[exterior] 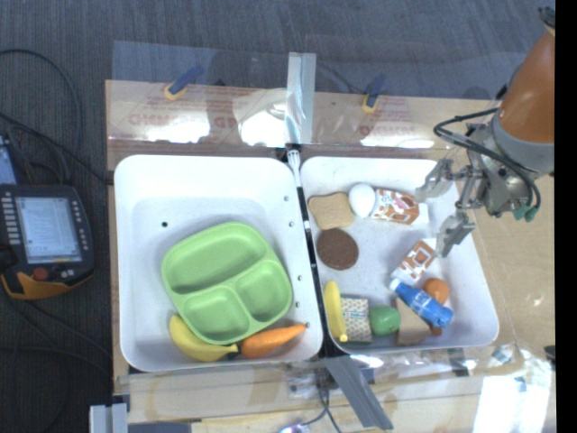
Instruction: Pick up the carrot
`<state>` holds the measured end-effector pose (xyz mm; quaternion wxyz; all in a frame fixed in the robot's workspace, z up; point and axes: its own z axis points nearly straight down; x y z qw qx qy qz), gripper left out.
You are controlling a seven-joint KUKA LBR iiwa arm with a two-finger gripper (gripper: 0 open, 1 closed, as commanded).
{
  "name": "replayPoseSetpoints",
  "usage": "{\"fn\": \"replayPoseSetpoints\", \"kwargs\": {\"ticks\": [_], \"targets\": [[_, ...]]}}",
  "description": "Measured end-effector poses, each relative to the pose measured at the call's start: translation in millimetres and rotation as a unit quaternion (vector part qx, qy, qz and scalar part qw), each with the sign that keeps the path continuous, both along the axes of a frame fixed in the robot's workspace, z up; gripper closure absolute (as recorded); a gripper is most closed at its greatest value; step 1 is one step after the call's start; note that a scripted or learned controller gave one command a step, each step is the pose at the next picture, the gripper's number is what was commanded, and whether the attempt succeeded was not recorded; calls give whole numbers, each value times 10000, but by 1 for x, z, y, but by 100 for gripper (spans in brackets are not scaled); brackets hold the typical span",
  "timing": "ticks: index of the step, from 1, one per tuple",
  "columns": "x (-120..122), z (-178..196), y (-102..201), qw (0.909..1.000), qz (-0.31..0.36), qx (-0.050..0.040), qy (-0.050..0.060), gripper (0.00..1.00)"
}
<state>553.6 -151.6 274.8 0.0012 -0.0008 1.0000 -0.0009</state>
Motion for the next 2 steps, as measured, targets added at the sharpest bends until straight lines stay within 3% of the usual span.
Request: {"fn": "replayPoseSetpoints", "kwargs": {"ticks": [1,2], "targets": [[-34,-128,13,9992,407,19,58,0],[-30,-171,-39,9999,8,-29,-112,0]]}}
